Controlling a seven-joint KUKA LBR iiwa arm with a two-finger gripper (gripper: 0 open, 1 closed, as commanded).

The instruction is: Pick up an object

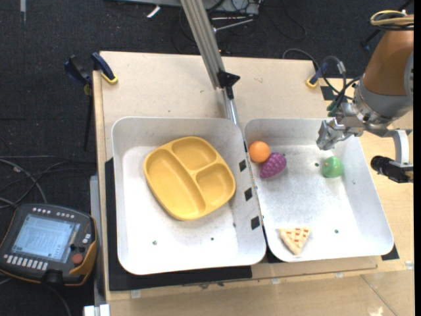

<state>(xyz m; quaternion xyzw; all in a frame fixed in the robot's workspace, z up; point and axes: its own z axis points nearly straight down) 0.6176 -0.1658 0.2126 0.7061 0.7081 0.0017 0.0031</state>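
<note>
nearest, a grey teach pendant with a lit screen (pixel 46 242) on dark carpet. on the pale wooden counter (pixel 164 84), two shallow white bins: left (pixel 131 242) with a yellow divided plastic plate (pixel 189 176); right (pixel 355 229) with a toy pizza slice (pixel 295 239), purple grapes (pixel 272 165), an orange ball (pixel 259 151), a green apple (pixel 332 167). just above the apple, the gripper (pixel 327 139); grip state impossible to tell.
</note>
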